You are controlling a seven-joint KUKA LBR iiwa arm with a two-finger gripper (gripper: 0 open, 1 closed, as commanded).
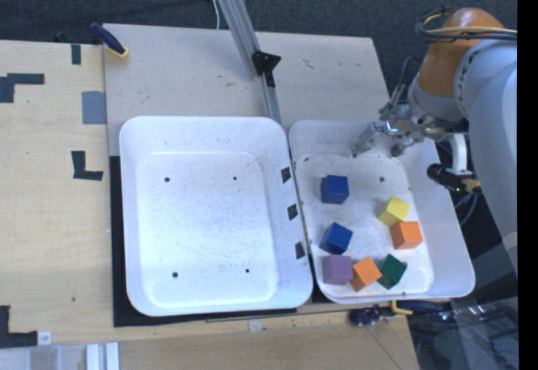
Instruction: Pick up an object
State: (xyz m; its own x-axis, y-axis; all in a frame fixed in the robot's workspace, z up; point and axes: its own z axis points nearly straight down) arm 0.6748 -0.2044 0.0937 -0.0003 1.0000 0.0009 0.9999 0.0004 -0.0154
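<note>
While over the bin's far end, end effector (380, 141), blue cube (334, 189) nearer-left, apart.

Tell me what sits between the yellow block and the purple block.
In the camera view, a blue block lies between the yellow block and purple block.

You look down at a slant from one fixed camera above the worktop (193, 74), both white bins (134, 192) filling mid-frame.
</note>
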